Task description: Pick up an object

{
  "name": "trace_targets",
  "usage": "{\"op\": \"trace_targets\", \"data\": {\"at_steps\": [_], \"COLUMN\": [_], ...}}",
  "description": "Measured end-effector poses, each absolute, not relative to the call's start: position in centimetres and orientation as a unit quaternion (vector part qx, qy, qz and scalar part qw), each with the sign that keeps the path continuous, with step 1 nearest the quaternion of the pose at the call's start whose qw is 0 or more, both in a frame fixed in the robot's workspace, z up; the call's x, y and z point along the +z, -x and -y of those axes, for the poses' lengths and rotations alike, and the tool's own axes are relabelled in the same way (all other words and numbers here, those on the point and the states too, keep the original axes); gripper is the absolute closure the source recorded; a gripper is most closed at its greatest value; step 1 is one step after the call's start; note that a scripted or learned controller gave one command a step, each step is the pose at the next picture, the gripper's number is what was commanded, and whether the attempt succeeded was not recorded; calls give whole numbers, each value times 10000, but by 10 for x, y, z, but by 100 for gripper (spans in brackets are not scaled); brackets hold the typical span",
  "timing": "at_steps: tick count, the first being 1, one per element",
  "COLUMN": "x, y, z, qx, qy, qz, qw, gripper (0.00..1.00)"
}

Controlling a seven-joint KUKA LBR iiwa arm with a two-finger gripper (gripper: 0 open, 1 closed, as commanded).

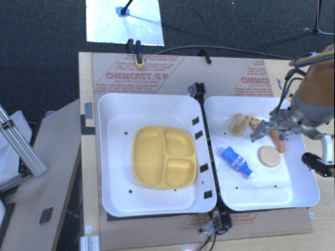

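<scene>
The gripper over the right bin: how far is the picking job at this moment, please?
Nothing looks picked up yet: the blue bottle, the round beige piece, the tan piece and the orange carrot-like piece all lie on the floor of the right bin. In hand: the gripper is low in that bin, beside the carrot-like piece. Whether it grips anything cannot be told. Left: a grasp and a lift.

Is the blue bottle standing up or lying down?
Lying down: the blue bottle rests on its side on the right bin's floor, cap end toward the lower right.
</scene>
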State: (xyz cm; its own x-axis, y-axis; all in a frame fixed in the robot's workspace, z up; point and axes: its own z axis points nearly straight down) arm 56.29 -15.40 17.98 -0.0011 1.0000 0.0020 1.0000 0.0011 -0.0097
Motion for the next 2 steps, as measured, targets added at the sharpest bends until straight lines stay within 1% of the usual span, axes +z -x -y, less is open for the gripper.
{"op": "trace_targets", "data": {"at_steps": [1, 2], "x": [185, 143], "y": [-566, -562], "z": [154, 154], "qx": [-4, 6], "qy": [7059, 7066], "qz": [7083, 7076], "qw": [-4, 10], "gripper": [0, 0]}}
